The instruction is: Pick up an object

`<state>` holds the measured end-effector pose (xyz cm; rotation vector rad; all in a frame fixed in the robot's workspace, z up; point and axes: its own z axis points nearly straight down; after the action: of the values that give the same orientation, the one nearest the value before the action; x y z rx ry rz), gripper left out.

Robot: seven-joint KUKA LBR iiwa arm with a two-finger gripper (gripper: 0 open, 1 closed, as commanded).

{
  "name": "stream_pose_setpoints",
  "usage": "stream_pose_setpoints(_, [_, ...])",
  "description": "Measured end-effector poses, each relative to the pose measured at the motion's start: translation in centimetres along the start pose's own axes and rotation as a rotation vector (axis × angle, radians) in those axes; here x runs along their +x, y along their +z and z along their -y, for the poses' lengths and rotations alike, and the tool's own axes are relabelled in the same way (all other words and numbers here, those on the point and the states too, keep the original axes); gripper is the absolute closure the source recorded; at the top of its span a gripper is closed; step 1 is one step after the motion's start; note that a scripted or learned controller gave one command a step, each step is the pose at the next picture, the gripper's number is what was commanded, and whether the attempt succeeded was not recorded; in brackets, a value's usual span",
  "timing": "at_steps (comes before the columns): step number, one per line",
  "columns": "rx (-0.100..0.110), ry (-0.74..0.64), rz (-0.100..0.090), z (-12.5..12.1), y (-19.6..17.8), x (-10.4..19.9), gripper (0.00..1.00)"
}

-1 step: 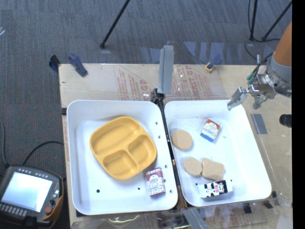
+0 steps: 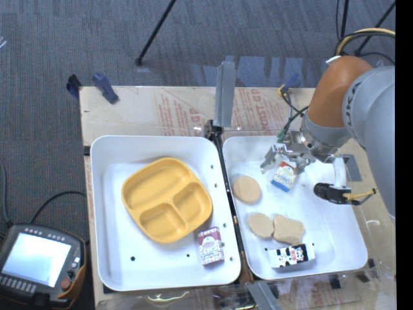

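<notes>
We see the arm reaching in from the right over the far part of the right bin. Its jaws sit spread on either side of a small white and blue carton, whose top lies between the fingers; whether the carton is lifted or rests on the bin floor, we cannot tell. Nearer us in this bin lie a round tan biscuit, a second one touching a tan toast-shaped piece, and a black and white carton. The left bin bears a yellow divided plate and, at its near right, a small red packet.
</notes>
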<state>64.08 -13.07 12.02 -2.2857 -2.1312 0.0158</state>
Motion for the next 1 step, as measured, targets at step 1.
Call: stream_pose_setpoints(1, [-0.010, 0.244, 0.001, -0.55, 3.57, -3.11, 0.00])
